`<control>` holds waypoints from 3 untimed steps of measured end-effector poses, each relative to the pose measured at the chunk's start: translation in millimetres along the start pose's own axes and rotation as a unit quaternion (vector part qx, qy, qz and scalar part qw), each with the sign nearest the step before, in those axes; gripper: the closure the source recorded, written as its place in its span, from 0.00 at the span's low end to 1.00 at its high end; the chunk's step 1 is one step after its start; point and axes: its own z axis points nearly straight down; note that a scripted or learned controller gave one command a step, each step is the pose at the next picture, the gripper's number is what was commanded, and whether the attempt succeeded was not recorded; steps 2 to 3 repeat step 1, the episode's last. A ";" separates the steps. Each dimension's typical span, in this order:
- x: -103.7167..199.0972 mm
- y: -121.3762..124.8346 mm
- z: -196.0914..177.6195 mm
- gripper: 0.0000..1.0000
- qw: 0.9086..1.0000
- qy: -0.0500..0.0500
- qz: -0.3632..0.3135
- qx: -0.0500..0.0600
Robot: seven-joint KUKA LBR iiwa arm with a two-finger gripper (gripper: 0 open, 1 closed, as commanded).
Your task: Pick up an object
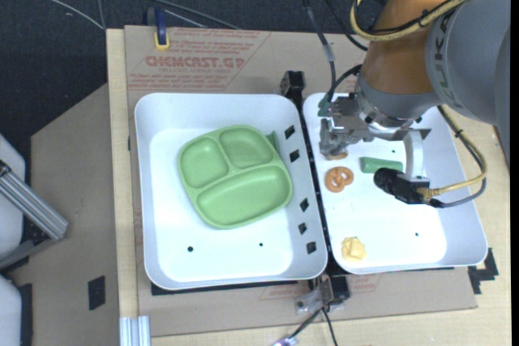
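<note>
Pretzel-shaped toy (339, 178) is judged the likeliest target, since it is seen lying flat on the floor of the right-hand bin (454, 247), just right of the wall shared with the left-hand bin (154, 198) and just below the gripper (334, 143). The gripper is positioned at centre right of the frame, low over the bin's upper left part, under the orange band of the arm (413, 36). Whether the jaws are spread or pressed together cannot be told, and nothing is seen held. A green block (379, 165) is seen to the pretzel's right, and a pale yellow piece (352, 248) lies well below it near the lower rim. A green divided plate (236, 176) is set in the left-hand bin. The approach step is judged to be in hand; a short shift toward the lower frame and a descent around the pretzel are called for before closing.
</note>
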 end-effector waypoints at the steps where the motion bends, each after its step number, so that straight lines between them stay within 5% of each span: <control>1: 56.2 22.8 5.5 1.00 1.000 0.000 0.000 0.000; 3: 56.2 22.8 5.5 1.00 1.000 0.000 0.000 0.000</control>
